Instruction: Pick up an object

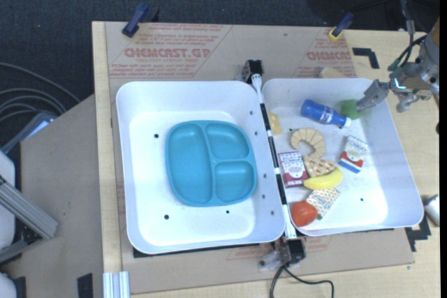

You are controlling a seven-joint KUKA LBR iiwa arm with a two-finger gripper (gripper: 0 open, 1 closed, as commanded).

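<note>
Camera view, looking down on the bench (105,171), and there are 2 white bins side by side on it. The left bin (140,108) carries 1 blue divided plate (209,162) with 3 compartments, lying flat near the middle.

Over to the right bin (398,171), and this is where the pickable clutter sits. A blue bottle (324,113) lies on its side near the far wall, white cap pointing right. Touching that cap end is a green object (350,109), too blurred to name. Below the bottle, a tan ring-shaped piece (309,139), half a circle with its opening facing down. Just right of it lies a small red, white and blue packet (353,155). Against the bin's left wall is a red and white carton (291,167), and beside that a waffle-patterned piece (320,167). A yellow banana (323,181) rests right under it, then a checkered packet (323,199), and a red tomato-like item (303,213) sits in the near left corner.

The arm comes in at the right edge, and the gripper (385,95) hangs over the bin's far right corner. 1 grey finger (369,97) slants down toward the green object, its tip just beside it. The fingers stand spread apart, nothing between them, nothing lifted.
</note>
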